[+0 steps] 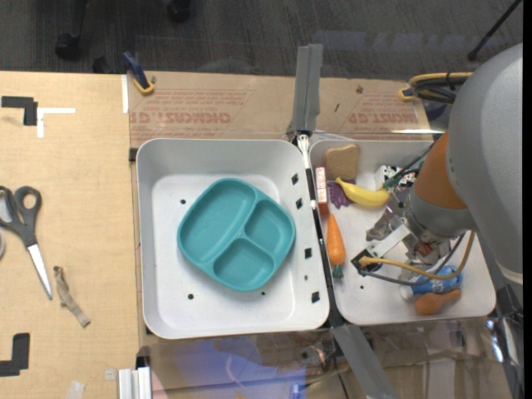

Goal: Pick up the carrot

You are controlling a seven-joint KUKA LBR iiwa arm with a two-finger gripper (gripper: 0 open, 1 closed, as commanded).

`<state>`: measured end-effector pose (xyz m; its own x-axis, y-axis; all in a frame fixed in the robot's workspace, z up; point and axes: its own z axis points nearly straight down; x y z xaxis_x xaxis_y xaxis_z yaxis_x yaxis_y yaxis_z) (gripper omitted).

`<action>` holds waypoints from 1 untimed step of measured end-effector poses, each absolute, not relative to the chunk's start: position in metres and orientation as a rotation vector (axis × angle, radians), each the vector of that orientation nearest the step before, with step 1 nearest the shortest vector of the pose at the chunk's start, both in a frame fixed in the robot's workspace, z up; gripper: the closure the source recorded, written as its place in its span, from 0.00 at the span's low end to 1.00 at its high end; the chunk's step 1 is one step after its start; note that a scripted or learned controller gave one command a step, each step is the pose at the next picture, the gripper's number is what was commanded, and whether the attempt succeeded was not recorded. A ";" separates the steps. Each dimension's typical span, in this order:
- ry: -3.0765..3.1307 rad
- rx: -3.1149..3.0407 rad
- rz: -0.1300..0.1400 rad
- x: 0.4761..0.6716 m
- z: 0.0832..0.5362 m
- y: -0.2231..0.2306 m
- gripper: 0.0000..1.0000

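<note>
Progress on the task looks slight to us: nothing has been lifted, and the whole grasp is left to do.

We start with the big grey arm with its orange wrist band (490, 156), which fills the three o'clock side and reaches down into the shallow white right-hand bin (349, 302). Beside it, the shallow white left-hand bin (154, 248) holds a teal three-compartment plastic plate (237, 233) near its centre.

The two-finger gripper (391, 235) sits low in the right bin's middle, amid cabling; we cannot tell its state from this slant, and we see nothing held in it.

Smaller things: a yellow toy banana (363, 193) lies at twelve o'clock of the gripper, and an orange-brown rounded toy (432, 303) at five o'clock.

The small orange tapered carrot (334, 239) lies against the right bin's left wall, at nine o'clock of the gripper, near but apart from it. We judge the gripper must shift towards that wall and close on the carrot.
</note>
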<state>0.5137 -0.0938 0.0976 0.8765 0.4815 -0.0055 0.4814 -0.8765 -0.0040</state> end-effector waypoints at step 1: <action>-0.522 -3.096 0.000 0.495 0.119 -0.158 0.00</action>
<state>0.4947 -0.1584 0.1187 0.9446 0.3281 0.0002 0.3281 -0.9446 -0.0016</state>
